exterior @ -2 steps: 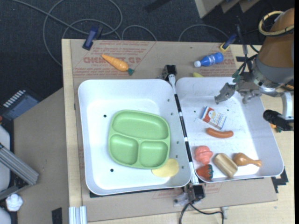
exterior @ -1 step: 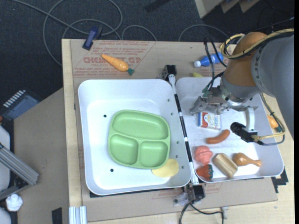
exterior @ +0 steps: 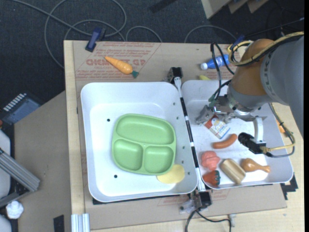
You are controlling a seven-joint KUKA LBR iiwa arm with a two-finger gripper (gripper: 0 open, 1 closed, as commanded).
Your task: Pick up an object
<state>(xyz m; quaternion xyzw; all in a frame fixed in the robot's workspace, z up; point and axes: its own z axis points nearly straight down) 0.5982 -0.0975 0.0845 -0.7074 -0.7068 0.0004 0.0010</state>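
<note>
Dark carpet strewn with cables surrounds a brown cardboard-topped desk (exterior: 77,129) carrying two shallow white bins.

Down in the right white bin (exterior: 285,170) the grey arm with its orange band (exterior: 253,79) hangs its jaws (exterior: 216,114) right over a small red-and-white packet (exterior: 218,127), likely the pick target. How wide they stand I cannot tell; nothing visibly sits between them. Just beside the packet lie an orange-red toy sausage (exterior: 225,141), a pink lumpy toy (exterior: 209,159), a tan bread-like block (exterior: 232,171), a brown drumstick toy (exterior: 254,166) and a red strawberry-like toy (exterior: 211,178), crowded enough to risk a nudge. The left white bin (exterior: 94,95) holds a green divided plastic plate (exterior: 143,143) and a pale yellow disc (exterior: 171,175). An orange toy carrot (exterior: 119,65) lies outside, on the desk.
</note>
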